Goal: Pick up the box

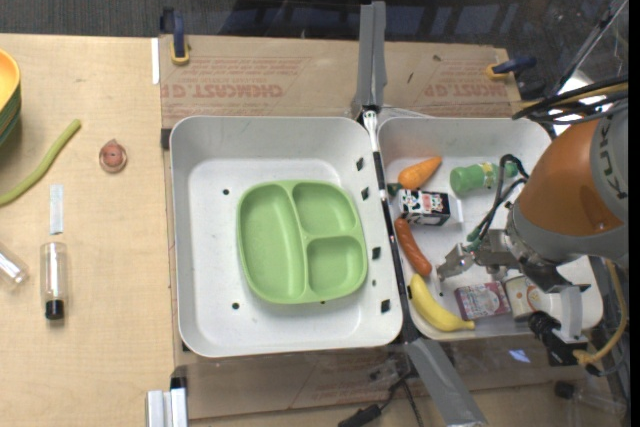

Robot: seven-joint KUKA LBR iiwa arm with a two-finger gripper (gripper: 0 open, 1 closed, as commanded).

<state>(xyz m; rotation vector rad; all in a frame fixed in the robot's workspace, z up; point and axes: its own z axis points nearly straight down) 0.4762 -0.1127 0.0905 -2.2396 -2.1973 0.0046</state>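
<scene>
Left bin (190, 215) holds a green tray (301, 241); right bin (470, 128) holds the box (426, 205).

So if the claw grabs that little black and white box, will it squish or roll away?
Probably neither. The box has flat sides and lies flat in the right bin, so it shouldn't roll. It looks like a small carton, so likely light and stiff, though a hard squeeze might dent it.

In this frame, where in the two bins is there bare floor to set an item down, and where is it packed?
Left bin: bare white floor rings the green divided plate, widest along its left and top walls. Right bin: crowded, with carrot, green bottle, small carton, sausage, banana, box and the gripper; a small bare strip lies along its top wall.
</scene>
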